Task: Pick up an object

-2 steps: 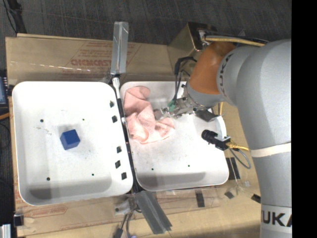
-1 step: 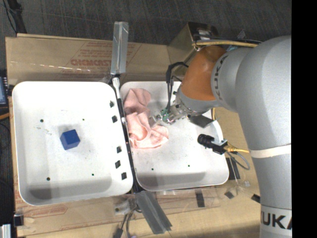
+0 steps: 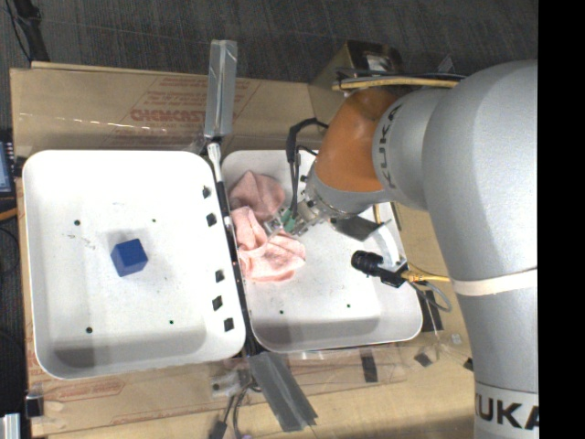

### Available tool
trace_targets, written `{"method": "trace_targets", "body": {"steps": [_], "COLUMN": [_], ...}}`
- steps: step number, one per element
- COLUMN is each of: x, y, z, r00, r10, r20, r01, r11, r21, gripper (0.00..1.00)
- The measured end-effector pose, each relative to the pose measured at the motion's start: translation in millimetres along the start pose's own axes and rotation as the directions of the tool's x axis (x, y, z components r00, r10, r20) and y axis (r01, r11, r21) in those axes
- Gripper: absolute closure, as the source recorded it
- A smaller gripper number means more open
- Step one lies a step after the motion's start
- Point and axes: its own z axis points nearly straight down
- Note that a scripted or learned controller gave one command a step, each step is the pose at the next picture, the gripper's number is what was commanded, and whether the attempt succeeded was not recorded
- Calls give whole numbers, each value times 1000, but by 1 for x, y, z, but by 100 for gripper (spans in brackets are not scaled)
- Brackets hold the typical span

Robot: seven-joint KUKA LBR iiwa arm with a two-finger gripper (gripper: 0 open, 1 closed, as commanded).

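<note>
Tool (image 3: 291, 219) is down in the right shallow white plastic bin (image 3: 315, 323), tip sitting on the crumpled pink cloth (image 3: 265, 236) near that bin's left wall. Green bits visible at the tip, right against the fabric. Can't tell how wide the tip is spread or whether it has any cloth pinched; the wrist blocks the view. Pink cloth lies bunched in the upper-left part of the right bin, one lobe up toward the back wall, another spread lower toward the bin middle, all of it resting on the bin floor. Grey arm with the orange band (image 3: 352, 149) comes in from the right and covers that bin's upper-right corner. Black cylindrical fitting with a yellow cable (image 3: 379, 268) hangs off the arm over the right side of the same bin. Left shallow white plastic bin (image 3: 55, 176) holds a small blue cube (image 3: 130, 256), left of centre, well apart from the tool. Both bins sit side by side, touching, on the cardboard-covered counter (image 3: 110, 99).
</note>
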Motion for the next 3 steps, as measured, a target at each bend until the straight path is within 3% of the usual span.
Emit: {"method": "trace_targets", "body": {"steps": [1,2,3], "x": [16,16,-5], "y": [-31,-31,2], "z": [0,0,1], "r00": [1000,1000,941], "r10": [-26,-26,338], "r20": [1,1,-2], "r01": [26,26,-338], "r11": [1000,1000,941], "r21": [-1,-1,1], "gripper": [0,0,0]}}
